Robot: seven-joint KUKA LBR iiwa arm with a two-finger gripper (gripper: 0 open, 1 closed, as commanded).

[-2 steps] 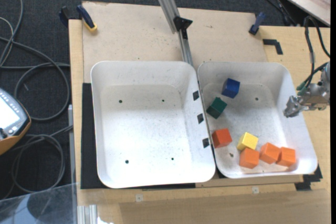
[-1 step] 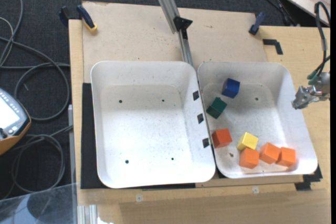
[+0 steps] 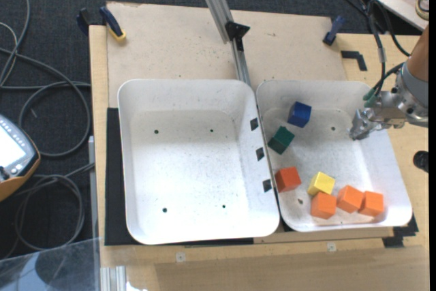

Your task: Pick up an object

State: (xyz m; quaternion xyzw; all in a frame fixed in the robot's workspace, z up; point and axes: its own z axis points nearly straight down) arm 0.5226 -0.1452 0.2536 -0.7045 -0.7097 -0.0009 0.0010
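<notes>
Nearest the lower edge of the frame, 3 orange blocks (image 3: 350,201) cluster in the lower right corner of the right bin (image 3: 392,167), 2 touching side by side and 1 just to their left. A yellow block (image 3: 321,182) lies just above that cluster, with a red-orange block (image 3: 288,178) to its left near the bin's left wall. Higher in the frame, a green block (image 3: 281,140) lies tilted, and a blue block (image 3: 299,114) sits just above and right of it. The pincer (image 3: 359,130) hangs at the bin's right side, apart from every block; whether its fingers are apart or together cannot be told. The left bin (image 3: 136,146) occupies the desk (image 3: 170,44) at centre left.
</notes>
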